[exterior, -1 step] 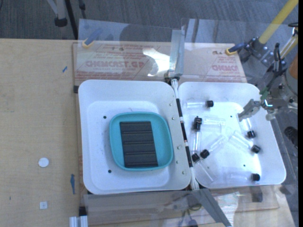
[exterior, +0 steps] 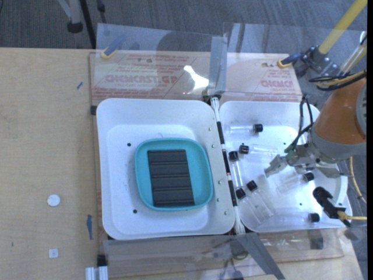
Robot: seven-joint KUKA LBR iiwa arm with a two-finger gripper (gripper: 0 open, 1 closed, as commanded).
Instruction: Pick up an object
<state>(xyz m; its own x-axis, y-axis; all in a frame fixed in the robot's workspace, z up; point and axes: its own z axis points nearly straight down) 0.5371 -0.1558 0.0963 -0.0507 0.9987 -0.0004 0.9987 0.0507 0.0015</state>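
The gripper hung low over the right bin, among clear black-capped vials scattered across its floor. One vial lay just below-left of it, long axis roughly across the bin. How the claw stood could not be told.

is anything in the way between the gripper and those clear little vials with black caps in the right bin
Nothing visible. The gripper hangs inside the right white bin, directly over the scattered clear plastic vials with black caps.
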